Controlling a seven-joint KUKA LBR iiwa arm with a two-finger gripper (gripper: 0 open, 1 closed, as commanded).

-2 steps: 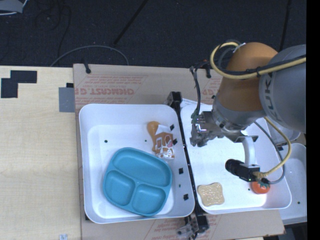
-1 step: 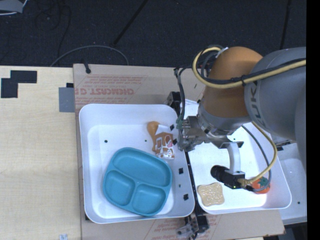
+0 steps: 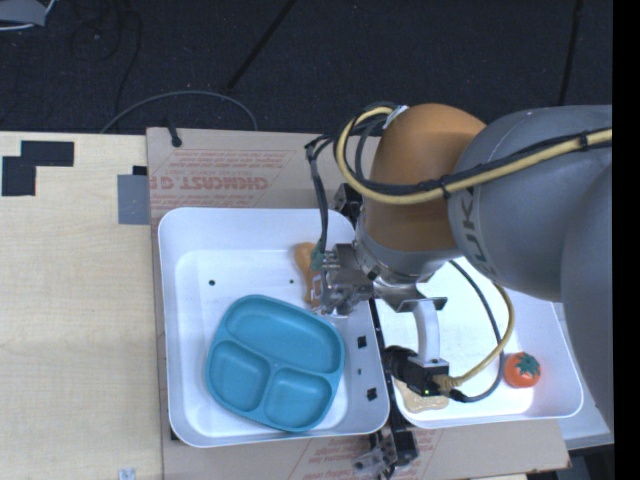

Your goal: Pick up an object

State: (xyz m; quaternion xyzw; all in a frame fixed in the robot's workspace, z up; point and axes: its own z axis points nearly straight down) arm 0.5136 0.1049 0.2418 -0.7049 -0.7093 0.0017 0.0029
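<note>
Claw [image 3: 328, 296] of mine low in left bin [image 3: 185, 268], beside tan object [image 3: 304, 257] and blue tray [image 3: 275, 363]; finger state: cannot tell; nothing visibly lifted, pickup still to do

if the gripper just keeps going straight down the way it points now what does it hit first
Most likely the upper right rim of the blue divided tray in the left bin, just below the gripper. Depth is unclear, so it may instead meet the tan object beside it.
</note>
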